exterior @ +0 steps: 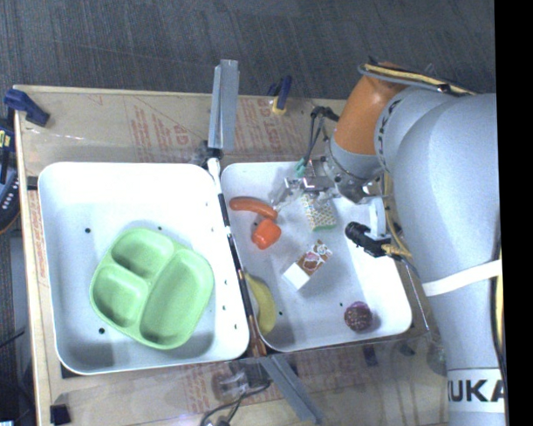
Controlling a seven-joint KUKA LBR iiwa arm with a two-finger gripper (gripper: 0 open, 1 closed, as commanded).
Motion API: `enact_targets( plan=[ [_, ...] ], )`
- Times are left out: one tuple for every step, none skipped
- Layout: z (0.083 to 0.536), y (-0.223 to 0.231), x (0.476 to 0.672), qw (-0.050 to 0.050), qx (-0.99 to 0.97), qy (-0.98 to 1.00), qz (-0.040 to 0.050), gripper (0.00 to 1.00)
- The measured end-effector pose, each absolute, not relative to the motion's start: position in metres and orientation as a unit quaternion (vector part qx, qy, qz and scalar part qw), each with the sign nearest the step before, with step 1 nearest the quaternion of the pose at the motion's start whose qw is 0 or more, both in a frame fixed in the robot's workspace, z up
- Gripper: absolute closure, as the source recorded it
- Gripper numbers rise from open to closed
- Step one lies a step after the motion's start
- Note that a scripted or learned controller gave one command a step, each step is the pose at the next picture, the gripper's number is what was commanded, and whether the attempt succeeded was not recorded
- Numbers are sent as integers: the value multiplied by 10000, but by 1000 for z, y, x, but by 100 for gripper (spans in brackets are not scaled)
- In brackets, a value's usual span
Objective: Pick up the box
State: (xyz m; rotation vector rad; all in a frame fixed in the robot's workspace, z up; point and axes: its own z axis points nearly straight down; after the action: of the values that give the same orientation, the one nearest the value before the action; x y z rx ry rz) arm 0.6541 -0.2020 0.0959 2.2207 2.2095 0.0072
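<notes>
The box (308,265) is small, white with a red and brown printed end. It lies tilted near the middle of the right bin (388,327). My gripper (302,185) hangs over the far part of that bin, up and slightly right of the box and apart from it. Just below the gripper lies a pale green patterned packet (321,214). The grey arm with its orange band (361,117) comes in from the right.
The right bin also holds a red sausage (249,204), an orange carrot piece (265,235), a yellow banana (263,304) by the left wall and a dark red ball (359,315). A green divided plate (151,286) lies in the left bin (65,184).
</notes>
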Motion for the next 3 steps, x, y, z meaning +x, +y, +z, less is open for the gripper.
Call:
enact_targets(
  plan=[
    [96,-204,660,64,6905,7233,30,0],
    [96,-208,642,23,6709,7416,18,0],
    [96,-208,642,24,6708,7416,17,0]
  ],
)
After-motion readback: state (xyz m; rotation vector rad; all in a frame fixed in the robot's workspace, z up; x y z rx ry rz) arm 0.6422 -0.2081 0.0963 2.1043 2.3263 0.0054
